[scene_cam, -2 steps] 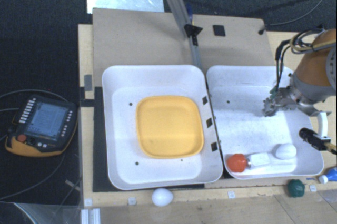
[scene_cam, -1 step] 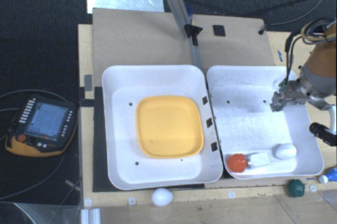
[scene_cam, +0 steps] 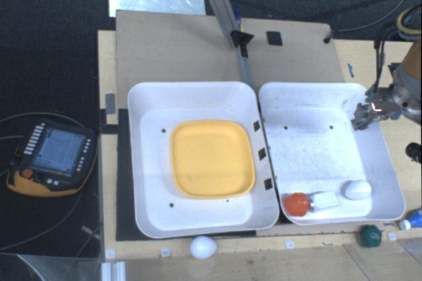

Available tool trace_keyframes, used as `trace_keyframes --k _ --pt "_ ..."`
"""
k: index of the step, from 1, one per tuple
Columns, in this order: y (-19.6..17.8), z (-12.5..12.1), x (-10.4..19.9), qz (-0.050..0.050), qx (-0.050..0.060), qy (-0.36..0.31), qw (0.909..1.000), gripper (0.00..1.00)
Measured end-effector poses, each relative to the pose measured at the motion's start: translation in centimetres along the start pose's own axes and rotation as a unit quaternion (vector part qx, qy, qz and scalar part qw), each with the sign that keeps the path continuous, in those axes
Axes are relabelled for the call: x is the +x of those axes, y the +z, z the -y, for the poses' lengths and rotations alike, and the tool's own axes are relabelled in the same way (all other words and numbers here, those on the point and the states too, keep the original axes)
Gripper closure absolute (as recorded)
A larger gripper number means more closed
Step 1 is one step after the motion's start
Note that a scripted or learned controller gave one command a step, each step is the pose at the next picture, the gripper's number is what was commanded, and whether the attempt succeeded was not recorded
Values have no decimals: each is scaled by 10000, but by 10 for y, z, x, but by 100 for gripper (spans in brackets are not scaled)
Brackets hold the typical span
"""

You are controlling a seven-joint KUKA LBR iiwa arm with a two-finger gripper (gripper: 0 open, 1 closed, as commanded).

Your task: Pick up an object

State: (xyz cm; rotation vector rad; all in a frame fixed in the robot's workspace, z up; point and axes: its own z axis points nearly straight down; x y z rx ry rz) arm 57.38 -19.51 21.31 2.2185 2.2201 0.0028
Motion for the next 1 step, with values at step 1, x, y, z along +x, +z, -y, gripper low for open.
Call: trace_keyframes --k 1 --pt "-26 -1 0 -1 4 -1 10000 100"
